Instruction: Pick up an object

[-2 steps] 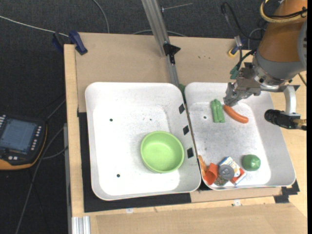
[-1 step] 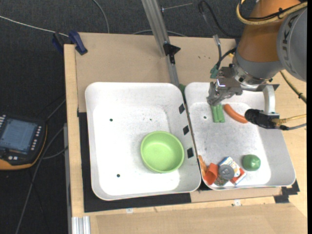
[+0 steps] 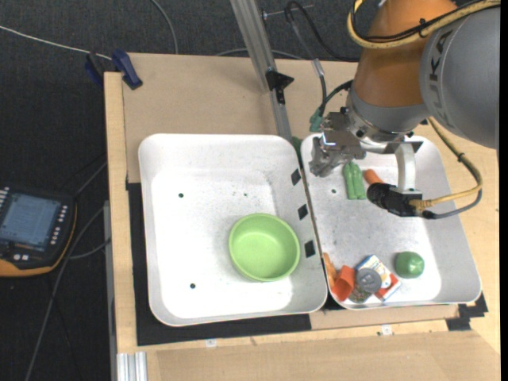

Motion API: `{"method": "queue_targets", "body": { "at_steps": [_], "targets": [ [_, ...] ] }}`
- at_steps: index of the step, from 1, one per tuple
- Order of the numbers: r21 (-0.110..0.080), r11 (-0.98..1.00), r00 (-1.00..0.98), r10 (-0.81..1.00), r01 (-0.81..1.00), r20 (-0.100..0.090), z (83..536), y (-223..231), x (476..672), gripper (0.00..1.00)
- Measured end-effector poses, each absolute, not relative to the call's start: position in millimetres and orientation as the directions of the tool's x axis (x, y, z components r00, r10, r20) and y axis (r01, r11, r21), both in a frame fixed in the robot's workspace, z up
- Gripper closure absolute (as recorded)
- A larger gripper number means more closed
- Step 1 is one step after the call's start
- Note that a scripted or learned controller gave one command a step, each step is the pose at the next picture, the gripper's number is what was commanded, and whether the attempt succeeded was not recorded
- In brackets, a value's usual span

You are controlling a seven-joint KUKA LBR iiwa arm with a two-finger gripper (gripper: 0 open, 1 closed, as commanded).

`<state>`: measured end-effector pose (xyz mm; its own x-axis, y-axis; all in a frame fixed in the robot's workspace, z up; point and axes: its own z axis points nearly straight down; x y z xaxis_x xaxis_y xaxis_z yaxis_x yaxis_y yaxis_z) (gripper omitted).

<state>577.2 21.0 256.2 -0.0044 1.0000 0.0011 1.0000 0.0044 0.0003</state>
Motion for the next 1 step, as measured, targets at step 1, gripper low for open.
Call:
{"method": "queue_targets", "body": {
  "at_steps": [1],
  "targets": [
    [-0.001,0.004,-0.004,1.0,1.0,0.001,241.8,68.0,571.1,1.0]
  ]
}}
